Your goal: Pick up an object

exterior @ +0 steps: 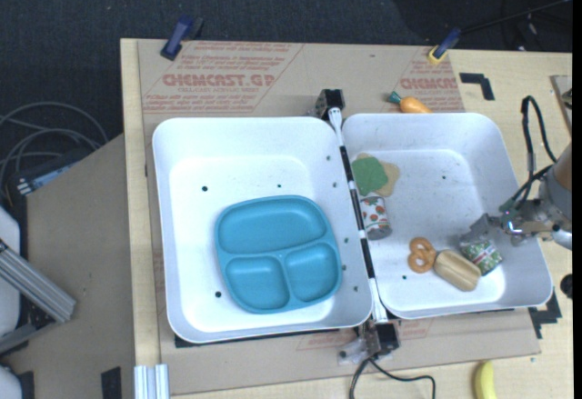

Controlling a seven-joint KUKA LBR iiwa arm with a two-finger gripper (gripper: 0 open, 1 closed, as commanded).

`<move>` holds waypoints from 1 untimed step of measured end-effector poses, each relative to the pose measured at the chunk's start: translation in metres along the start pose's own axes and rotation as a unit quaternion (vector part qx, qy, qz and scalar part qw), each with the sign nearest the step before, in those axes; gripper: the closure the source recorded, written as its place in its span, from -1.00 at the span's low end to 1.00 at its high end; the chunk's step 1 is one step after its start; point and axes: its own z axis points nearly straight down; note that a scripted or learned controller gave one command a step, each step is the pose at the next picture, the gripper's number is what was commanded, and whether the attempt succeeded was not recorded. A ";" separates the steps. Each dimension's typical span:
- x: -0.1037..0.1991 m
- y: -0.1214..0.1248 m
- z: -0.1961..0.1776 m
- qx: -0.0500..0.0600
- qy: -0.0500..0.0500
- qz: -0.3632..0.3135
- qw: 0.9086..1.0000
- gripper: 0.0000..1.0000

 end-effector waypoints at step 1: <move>-0.004 0.032 0.055 0.000 0.001 -0.002 1.000 -1.00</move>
